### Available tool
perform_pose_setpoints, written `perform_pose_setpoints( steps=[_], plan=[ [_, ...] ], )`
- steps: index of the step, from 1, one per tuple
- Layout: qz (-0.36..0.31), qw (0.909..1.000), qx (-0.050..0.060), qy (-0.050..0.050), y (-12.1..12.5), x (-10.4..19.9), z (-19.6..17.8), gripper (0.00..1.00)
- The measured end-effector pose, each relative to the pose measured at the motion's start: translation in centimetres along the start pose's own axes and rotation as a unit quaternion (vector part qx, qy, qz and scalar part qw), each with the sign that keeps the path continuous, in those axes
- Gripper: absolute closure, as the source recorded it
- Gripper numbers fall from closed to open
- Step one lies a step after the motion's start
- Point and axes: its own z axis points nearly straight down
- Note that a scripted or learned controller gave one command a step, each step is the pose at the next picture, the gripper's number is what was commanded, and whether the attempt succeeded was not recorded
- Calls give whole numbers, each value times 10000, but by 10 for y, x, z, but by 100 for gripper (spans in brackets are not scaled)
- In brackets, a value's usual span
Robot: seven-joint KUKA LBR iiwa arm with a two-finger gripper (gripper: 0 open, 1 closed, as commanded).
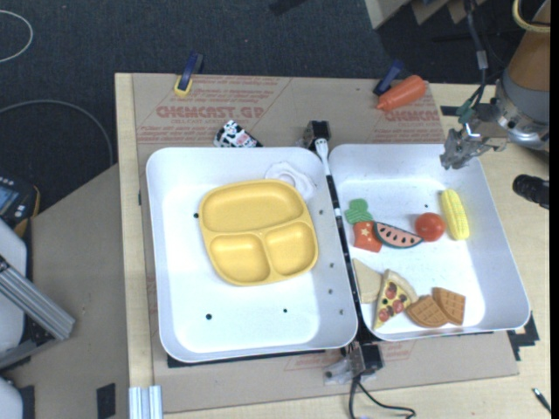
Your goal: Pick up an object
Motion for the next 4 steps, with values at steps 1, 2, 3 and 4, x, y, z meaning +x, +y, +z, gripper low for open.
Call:
perform_pose_setpoints(
  steps=[1,2,3,4],
  plan=[
    [-21,10000,46,26,-16,56,-7,100],
    [-30,10000,53,29,-24,119,-8,100],
    [-30,10000,55,29,-30,183,-6,100],
    [-17,10000,58,22,-43,211,-7,100]
  ],
)
